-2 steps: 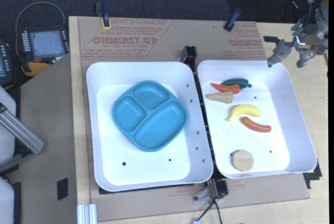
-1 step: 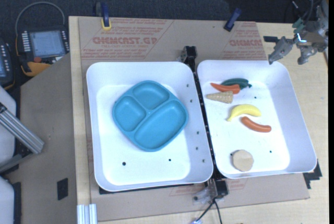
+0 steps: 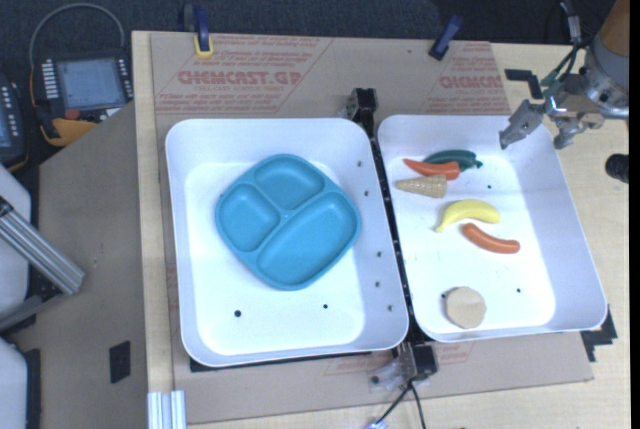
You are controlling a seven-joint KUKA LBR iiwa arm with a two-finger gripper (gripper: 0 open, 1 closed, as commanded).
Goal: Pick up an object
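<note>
The toy foods all lie in the right bin [image 3: 570, 217] — none has been lifted yet, so the whole pick is left to do. The gripper [image 3: 540, 125] hangs open and empty over the bin's top right corner. I count one chili [image 3: 432, 168], one pepper [image 3: 452, 157], one cone [image 3: 422, 185], one banana [image 3: 468, 213], one sausage [image 3: 490, 238], one round biscuit [image 3: 464, 306] — and one blue plate [image 3: 288, 233] in the left bin [image 3: 190, 217].
</note>
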